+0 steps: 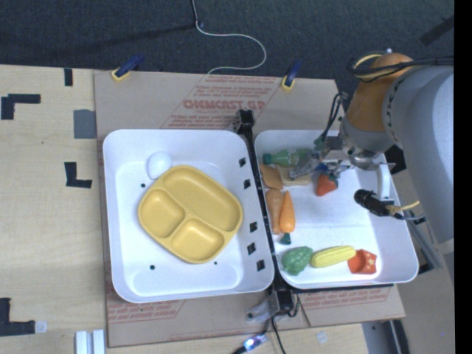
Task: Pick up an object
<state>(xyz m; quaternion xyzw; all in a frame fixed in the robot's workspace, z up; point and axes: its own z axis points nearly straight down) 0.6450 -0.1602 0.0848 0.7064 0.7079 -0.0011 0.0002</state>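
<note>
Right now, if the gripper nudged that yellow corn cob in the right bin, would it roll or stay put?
The corn cob looks rounded and elongated, so a sideways push would probably roll it. It lies wedged between a green vegetable and a red piece, which may stop it quickly. It looks like smooth toy plastic, so probably stiff, light and a little slippery.

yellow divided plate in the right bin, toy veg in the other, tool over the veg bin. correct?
Not quite: the camera view shows the yellow divided plate in the left bin. The toy vegetables, including the carrot and corn, lie in the right bin, and the tool is over that right bin's upper part.
</note>
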